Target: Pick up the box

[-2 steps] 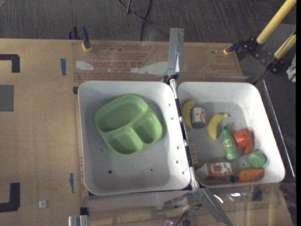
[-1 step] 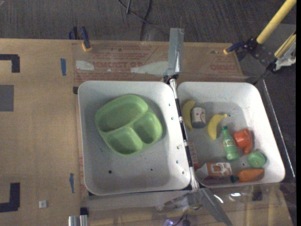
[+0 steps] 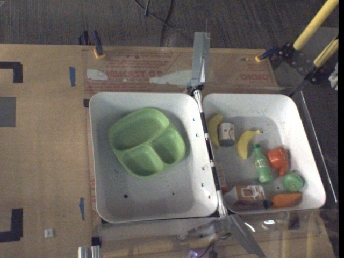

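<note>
Grip state: can't tell, open or closed.
Box vs approach: arm comes in from view's right; small orange-and-white carton box is at the front-left corner of the right white bin, so the far side of that bin from the arm's entry.
Box axis: lies flat, long axis approx left-right, along the bin's front wall, close to it.
Crowding: orange carrot-shaped toy at the box's right end, touching or nearly; green plastic bottle just behind it.
Judgement: closing across the short width, front-to-back, looks best; front wall and bottle leave little room.
Right bin, other contents: two yellow toy bananas, small white can w/ dark label between them, red-orange toy, round green toy.
Left white bin: light-green three-compartment plastic plate, compartments bare.
Task status: box not yet lifted.
</note>
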Robot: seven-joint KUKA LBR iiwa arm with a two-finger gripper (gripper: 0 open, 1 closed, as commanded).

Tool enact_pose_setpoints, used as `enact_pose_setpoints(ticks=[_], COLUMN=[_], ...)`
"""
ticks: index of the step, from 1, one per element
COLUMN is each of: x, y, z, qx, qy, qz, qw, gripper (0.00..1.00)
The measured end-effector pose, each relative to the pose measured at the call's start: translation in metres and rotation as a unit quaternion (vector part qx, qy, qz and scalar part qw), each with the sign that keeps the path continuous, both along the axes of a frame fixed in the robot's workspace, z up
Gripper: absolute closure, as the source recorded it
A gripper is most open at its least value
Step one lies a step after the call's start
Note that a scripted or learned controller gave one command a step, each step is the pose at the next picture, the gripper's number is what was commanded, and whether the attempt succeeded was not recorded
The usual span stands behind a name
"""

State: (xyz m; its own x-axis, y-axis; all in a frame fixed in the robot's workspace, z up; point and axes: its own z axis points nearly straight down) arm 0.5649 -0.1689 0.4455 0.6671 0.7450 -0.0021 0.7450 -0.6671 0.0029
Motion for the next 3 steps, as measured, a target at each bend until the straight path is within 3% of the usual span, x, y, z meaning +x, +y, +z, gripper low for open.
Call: enact_pose_setpoints(ticks=[1, 2, 3], x=[0.000, -0.005, -0.003], y=[0.000, -0.039, -0.037], z=[0.000, -0.011, 0.000], qx=[0.0002, 0.0016, 0.0004], qy=[0.000, 0.001, 0.001], qz=[0.000, -0.070, -0.068], qw=[1.0000, 0.9975, 0.9977], gripper=[0.00, 0.00, 1.00])
